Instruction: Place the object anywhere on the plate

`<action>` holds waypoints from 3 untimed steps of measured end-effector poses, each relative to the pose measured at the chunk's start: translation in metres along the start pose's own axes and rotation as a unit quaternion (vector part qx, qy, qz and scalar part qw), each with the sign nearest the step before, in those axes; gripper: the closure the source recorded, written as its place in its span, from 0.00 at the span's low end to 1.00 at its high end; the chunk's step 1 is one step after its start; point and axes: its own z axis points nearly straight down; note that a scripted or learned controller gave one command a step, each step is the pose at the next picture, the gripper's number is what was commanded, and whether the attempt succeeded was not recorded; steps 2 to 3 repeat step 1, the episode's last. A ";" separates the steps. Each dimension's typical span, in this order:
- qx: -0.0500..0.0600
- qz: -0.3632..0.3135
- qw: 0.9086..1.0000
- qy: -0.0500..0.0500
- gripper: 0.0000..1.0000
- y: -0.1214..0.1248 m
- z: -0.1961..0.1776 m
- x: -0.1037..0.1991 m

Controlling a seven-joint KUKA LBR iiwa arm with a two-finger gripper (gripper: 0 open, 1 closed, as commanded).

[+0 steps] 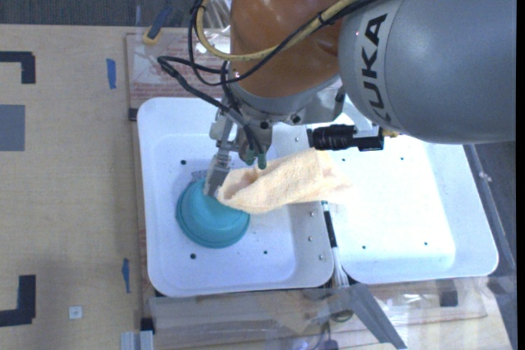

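Camera view, pincer [232,174] seemingly pinching yellow cloth [283,183] at its left end, over teal plate [212,217]

Bearing two shallow white plastic bins [246,279] side by side, a pale wooden bench [66,201] marked with black corner marks [23,65], a grey square [11,127] and small blue tape strips [111,73], lying flat.

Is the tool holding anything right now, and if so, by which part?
Apparently yes: the tool seems to pinch the yellow cloth at its left end, above the teal plate; the exact contact is hard to see.
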 end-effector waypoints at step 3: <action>0.003 -0.054 0.999 0.003 0.00 -0.018 0.014 -0.060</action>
